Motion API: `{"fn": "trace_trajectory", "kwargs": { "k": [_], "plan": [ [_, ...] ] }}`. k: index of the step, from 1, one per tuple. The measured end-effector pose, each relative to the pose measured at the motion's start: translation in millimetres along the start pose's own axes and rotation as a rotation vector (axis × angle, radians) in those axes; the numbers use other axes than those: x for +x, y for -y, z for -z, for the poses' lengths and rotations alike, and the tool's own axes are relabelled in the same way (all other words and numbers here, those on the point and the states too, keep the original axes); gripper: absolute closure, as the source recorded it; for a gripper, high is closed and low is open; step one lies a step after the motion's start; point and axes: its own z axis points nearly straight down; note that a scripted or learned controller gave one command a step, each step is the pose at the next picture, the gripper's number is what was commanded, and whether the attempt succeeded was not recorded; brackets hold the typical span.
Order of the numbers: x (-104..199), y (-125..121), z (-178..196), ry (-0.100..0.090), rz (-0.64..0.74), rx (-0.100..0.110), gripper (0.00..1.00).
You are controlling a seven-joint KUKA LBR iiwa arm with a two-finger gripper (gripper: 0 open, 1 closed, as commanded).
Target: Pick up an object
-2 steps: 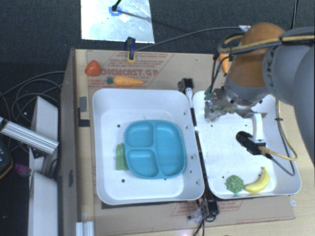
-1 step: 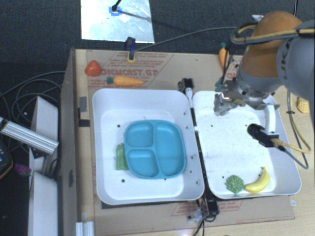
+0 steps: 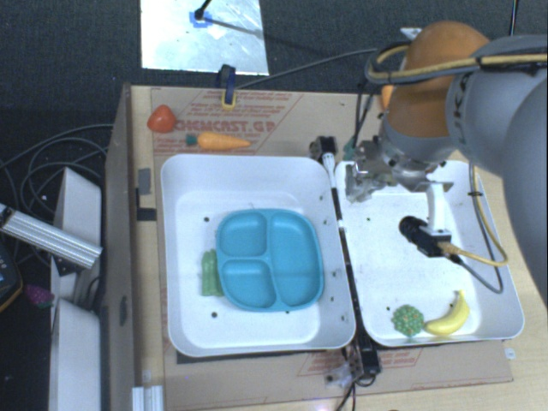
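In the camera view, the tool [image 3: 363, 181] hangs over the back left corner of the right bin [image 3: 377, 264], close to the divider; I cannot tell whether it is apart or together. A yellow banana [image 3: 451, 315] and a knobbly green ball [image 3: 408, 319] lie side by side at that bin's front. The left bin [image 3: 188, 195] holds a blue divided plate [image 3: 270, 259] with a green piece [image 3: 210, 274] touching its left edge. A carrot [image 3: 218, 141] lies on the surface [image 3: 282, 114] behind.

Dark carpet [image 3: 60, 41] surrounds the cardboard-topped bench [image 3: 282, 110].
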Motion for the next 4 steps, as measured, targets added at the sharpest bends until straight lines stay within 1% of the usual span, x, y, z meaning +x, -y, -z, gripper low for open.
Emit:
{"fn": "trace_trajectory", "kwargs": {
  "k": [1,2,3,4],
  "plan": [
    [-1,0,0,0.001,0.0,0.0,0.0],
    [-49,-44,7,0.002,-0.003,-0.002,0.0],
    [-100,-73,-83,0.002,-0.003,0.001,0.0],
    [-100,-74,-71,0.003,0.001,-0.004,1.0]
  ]
}}
